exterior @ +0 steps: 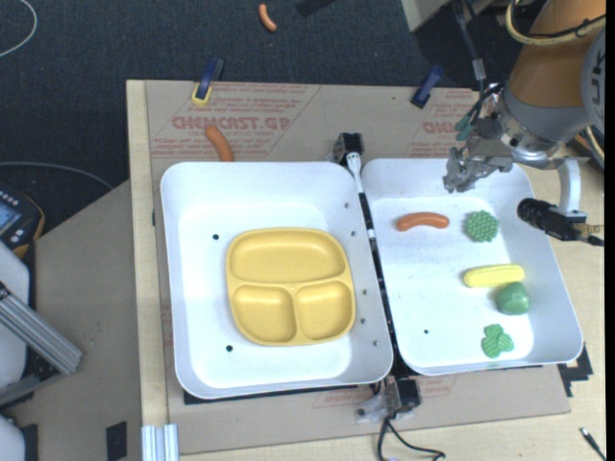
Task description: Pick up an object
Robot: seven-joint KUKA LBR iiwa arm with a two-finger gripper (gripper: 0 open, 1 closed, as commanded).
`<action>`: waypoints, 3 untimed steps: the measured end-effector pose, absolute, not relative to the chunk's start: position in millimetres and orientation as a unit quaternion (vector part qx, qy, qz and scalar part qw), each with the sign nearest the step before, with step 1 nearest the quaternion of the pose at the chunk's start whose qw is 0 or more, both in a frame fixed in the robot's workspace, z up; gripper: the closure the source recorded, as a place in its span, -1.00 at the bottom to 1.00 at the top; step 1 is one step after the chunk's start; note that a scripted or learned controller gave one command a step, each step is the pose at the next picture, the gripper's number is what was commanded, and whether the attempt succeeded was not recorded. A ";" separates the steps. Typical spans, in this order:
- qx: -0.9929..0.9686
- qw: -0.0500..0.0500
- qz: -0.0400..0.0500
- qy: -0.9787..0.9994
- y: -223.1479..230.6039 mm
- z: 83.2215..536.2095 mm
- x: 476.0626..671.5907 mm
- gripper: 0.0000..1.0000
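The right bin holds an orange sausage, a green bumpy ball, a yellow corn cob, a green rounded piece and a small green leafy piece. My gripper hangs over the bin's far edge, above and right of the sausage and just behind the bumpy ball. Nothing shows between its fingers.
The left bin carries a yellow three-compartment tray. An orange sausage lies on the cardboard behind the left bin, another on the dark floor. Clamps grip the board's far edge.
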State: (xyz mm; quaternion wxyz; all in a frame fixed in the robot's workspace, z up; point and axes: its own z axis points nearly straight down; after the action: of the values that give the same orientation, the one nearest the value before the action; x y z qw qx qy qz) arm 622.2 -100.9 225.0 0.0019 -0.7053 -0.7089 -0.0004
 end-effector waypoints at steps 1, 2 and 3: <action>-0.706 0.002 0.000 -0.709 -60.9 219.2 600.9 1.00; -0.705 0.002 0.000 -0.709 -14.0 231.4 569.4 1.00; -0.705 0.003 0.001 -0.709 32.5 220.5 532.0 1.00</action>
State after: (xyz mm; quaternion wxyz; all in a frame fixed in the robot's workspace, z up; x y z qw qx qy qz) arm 532.0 32.5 220.5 0.0032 -0.7054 -0.7088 0.0011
